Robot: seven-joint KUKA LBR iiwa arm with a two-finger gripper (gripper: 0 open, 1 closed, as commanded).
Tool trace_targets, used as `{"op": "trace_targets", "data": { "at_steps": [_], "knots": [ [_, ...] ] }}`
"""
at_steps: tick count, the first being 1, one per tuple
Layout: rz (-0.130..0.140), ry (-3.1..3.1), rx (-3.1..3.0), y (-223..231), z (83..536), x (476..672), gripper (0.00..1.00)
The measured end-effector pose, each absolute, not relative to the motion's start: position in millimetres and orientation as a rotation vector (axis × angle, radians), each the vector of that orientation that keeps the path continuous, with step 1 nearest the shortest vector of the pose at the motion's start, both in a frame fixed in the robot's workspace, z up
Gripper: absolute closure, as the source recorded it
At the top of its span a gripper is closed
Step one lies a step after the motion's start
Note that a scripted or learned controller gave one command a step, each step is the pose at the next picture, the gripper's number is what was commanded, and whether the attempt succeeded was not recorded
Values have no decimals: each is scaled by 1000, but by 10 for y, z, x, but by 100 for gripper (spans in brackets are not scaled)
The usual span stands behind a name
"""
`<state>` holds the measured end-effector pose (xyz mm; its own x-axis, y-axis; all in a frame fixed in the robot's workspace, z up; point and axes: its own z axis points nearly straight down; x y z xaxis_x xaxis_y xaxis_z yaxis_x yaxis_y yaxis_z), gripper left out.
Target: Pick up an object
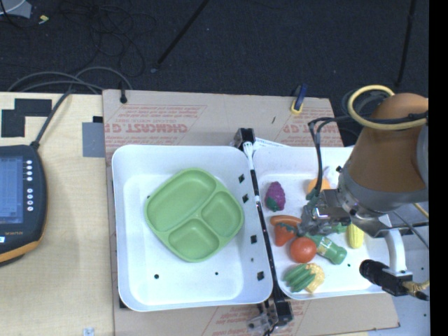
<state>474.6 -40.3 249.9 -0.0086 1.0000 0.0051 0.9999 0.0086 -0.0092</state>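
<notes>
Gripper point(320, 215) sits low in the right bin point(294, 163), over a cluster of toy produce; whether it is spread or closed cannot be told, and no item is seen in its grasp. Red tomato point(302, 249) lies just at its 7 o'clock: apparently light, rigid, glossy plastic (round, so liable to slip). Best taken across its widest middle. Purple eggplant point(275, 196) lies at 10 o'clock. Left bin point(133, 187) holds a smooth green divided plate point(194, 214).
</notes>
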Motion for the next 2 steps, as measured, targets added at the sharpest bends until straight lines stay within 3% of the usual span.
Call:
{"op": "trace_targets", "data": {
  "at_steps": [1, 2],
  "knots": [
    [8, -2221, -2208, 322, 2183, 4744, 100],
    [-10, -2229, -2219, 579, 3408, 4773, 100]
  ]
}}
